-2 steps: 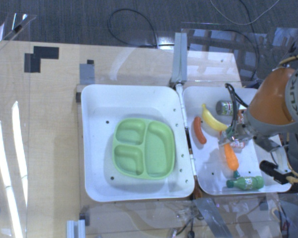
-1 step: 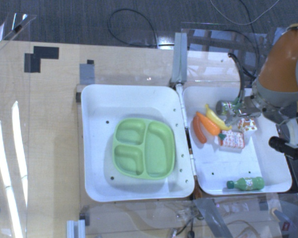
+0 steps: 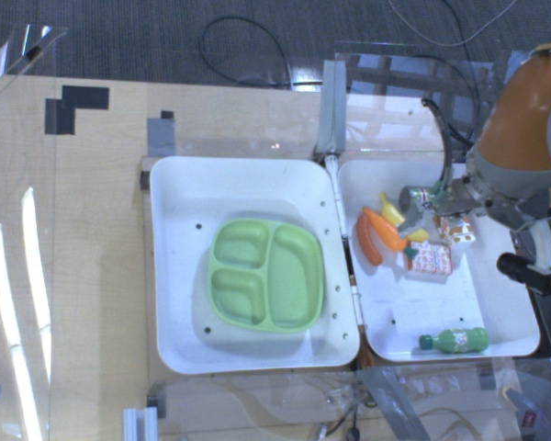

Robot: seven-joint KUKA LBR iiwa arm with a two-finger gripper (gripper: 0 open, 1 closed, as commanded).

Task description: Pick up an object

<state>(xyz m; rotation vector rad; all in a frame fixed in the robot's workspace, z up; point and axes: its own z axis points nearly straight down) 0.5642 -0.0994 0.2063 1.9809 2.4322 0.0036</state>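
Green bottle [image 3: 455,340] lies flat in right bin [image 3: 386,324], cap pointing left; gripper [image 3: 429,200] grip state unclear.

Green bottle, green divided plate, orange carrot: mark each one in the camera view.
green bottle [image 3: 459,340], camera view, middle of its body, lying in the right bin.
green divided plate [image 3: 266,276], camera view, ridge between its compartments, in the left bin.
orange carrot [image 3: 386,231], camera view, middle of its length.

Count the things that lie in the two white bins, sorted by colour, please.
Green: 2, the divided tray and the bottle
Orange: 2, the long carrot-like pieces
Yellow: 1, the small piece
White and red: 2, the packets
Total: 7
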